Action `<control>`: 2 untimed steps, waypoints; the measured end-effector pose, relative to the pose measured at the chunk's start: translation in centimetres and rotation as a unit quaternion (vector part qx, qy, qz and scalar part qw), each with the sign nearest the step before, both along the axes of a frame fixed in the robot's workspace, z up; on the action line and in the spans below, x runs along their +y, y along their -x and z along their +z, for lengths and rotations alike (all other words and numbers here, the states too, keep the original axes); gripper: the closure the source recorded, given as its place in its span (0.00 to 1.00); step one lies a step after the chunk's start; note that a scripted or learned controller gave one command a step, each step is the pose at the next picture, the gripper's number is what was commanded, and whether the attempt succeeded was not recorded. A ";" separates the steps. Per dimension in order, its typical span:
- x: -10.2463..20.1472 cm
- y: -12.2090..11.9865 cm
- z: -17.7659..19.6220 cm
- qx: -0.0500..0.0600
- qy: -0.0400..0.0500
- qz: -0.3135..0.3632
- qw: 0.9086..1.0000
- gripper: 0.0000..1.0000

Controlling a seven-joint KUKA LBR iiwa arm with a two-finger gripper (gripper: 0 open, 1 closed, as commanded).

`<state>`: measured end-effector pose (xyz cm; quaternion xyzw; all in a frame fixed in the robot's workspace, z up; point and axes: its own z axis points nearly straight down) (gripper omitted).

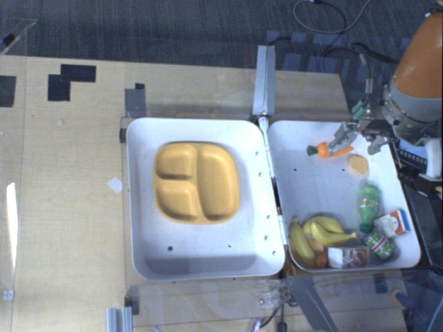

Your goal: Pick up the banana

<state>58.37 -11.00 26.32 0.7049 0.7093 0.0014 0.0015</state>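
Observation:
A bunch of yellow bananas [315, 234] lies at the near left corner of the right bin [315, 185]. My gripper [358, 138] hangs over the far right part of that bin, well away from the bananas, with its fingers spread and nothing between them. A small orange carrot [325, 150] lies just left of the fingers, and a pale yellow piece [358, 164] sits just below them.
A yellow divided plate [196, 181] rests in the left bin [145, 247]. Near the bananas lie a green bottle [369, 203], a white packet with red print [348, 256], a small carton [395, 223] and a green can [379, 243].

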 end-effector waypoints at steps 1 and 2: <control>-1.7 1.2 -1.2 -0.001 0.000 -0.029 1.000 0.00; 2.8 7.8 -15.7 0.001 0.000 -0.068 0.998 0.00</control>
